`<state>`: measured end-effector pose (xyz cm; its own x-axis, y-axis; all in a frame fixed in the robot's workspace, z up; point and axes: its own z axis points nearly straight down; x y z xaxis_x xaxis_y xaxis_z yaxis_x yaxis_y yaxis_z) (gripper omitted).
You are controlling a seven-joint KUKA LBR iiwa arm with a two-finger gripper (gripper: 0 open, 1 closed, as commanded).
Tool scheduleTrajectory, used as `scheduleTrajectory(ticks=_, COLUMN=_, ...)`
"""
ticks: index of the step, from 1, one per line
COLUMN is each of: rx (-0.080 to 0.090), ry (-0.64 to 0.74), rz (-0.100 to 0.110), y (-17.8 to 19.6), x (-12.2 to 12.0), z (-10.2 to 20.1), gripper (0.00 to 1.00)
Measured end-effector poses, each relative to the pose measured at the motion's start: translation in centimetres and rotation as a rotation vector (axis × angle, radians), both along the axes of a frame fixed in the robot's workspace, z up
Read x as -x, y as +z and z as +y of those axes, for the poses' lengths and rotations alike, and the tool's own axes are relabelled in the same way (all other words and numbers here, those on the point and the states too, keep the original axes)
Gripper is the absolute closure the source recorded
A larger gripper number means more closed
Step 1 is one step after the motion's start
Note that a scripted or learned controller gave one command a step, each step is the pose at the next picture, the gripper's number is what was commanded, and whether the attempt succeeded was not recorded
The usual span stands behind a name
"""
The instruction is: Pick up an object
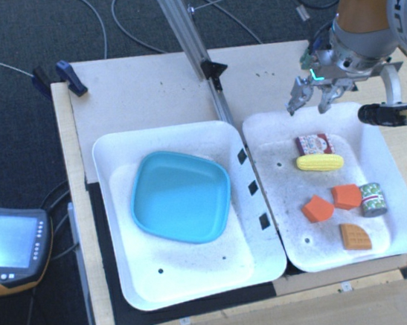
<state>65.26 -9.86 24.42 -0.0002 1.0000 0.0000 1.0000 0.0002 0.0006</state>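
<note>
Your likeliest target is the corn cob [319, 163], lying in the right bin [392, 169] just in front of a small red packet [313, 143], its long axis running left to right across the bin with the ends pointing at the bin's side walls. Beyond the corn cob sit two orange blocks [317, 209], a small can [372, 199] and a toast-like piece [355, 236]. The pincer [313, 99] hangs above the bin's back rim, behind the packet, fingers apart and holding nothing. Coming straight down from there, you risk striking the rim, or nipping the packet instead; the round cob may roll away if the fingers close along its length.
</note>
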Motion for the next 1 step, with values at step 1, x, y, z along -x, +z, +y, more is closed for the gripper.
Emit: scheduleTrajectory(ticks=1, rx=0.0, ry=0.0, rz=0.0, y=-0.01, x=0.0, z=0.0, gripper=0.0)
